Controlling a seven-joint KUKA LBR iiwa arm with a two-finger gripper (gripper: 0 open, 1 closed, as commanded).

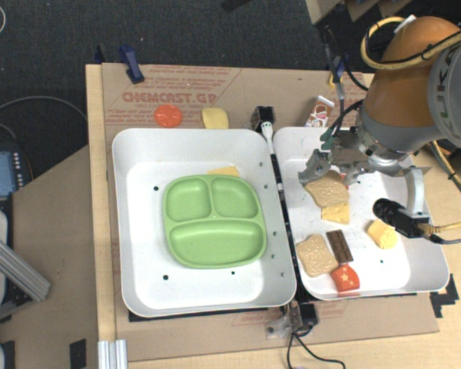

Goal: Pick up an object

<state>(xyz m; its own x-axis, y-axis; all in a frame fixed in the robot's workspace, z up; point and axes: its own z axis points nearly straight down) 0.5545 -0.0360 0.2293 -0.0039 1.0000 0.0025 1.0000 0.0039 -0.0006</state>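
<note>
- Gripper (328, 165) sits low over the far-left part of the right bin (429, 274), right above the tan bread-shaped piece (326, 191). Wrist bulk hides the tips; can't tell how far apart the jaws are or whether anything is between them.
- No single target is named, so any item counts. Candidates all lie in the right bin: the bread-shaped piece near its far-left corner, a yellow wedge (337, 214) touching it on the near side, a cracker-like slab (316, 254) by the near-left edge, a brown bar (339, 244) just beside that, a red piece (346, 279) at the near edge, a yellow block (383, 234) toward the right.
- My read: the bread-shaped piece is the likely target, since the gripper is closest to it.
- Left bin (134, 229) carries a green divided tray (213, 221) in the middle, with a yellow bit (224, 171) at its far edge.
- Orange disc (168, 116) and pale yellow block (215, 118) sit outside the bins on the cardboard (115, 98), beyond the left bin's far edge.
- Risk: the bread-shaped piece and wedge touch, so a close could nudge or catch both.
</note>
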